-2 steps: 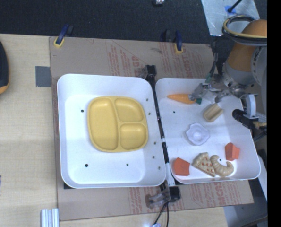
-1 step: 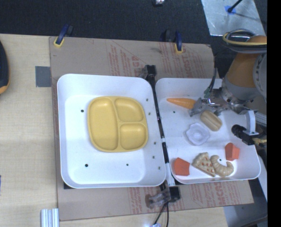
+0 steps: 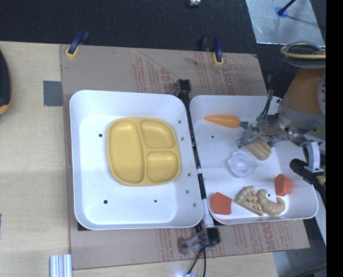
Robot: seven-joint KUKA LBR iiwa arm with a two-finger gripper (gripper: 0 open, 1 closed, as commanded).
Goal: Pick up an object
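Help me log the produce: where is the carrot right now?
In the camera view, the carrot lies near the upper left corner of the right bin, just left of the gripper and above the clear cup.

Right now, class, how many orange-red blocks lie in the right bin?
2: one orange-red block at the near-left corner, the other near the right wall of the right bin. The arm may hide more.
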